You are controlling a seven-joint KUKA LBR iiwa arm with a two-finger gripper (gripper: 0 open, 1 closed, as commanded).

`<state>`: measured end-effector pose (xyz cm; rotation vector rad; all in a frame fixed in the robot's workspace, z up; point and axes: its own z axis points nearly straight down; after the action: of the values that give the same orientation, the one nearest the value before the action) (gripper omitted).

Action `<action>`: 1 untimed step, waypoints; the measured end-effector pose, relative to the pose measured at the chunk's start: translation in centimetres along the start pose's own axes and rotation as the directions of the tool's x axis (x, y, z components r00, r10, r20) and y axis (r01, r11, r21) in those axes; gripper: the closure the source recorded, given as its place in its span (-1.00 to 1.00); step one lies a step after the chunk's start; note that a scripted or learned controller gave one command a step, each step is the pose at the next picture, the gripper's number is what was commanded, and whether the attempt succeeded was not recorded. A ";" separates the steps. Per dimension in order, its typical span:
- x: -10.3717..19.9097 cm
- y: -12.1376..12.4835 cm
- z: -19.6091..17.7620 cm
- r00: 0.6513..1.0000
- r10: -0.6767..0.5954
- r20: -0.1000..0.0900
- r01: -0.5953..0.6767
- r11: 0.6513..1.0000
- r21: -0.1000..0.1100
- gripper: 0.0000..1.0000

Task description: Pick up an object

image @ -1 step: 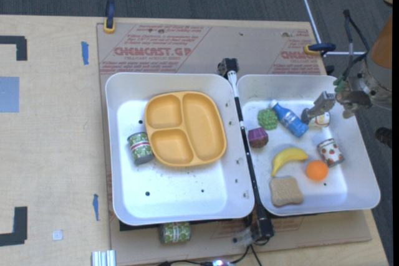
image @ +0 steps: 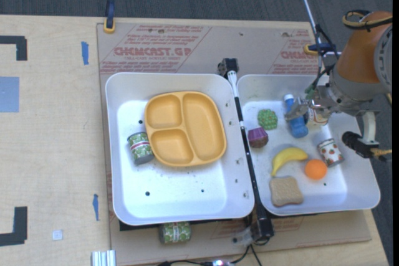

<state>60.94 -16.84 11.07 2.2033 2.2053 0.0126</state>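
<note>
A slice of bread [image: 286, 191] lies at the right bin's [image: 368, 196] near edge. Toward its far side, a blue bottle [image: 296, 116] is pinched between the fingers of the gripper [image: 303, 110].

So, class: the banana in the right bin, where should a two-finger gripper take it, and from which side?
Probably from above, across the middle of the banana. It lies flat, with bare floor on both sides of its narrow, curved body; the orange crowds its right end.
</note>
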 end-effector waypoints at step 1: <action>0.1 0.3 -1.3 1.000 0.000 -0.002 0.000 1.000 -0.006 1.00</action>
<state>61.18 -16.74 12.41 2.2009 2.2037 0.0214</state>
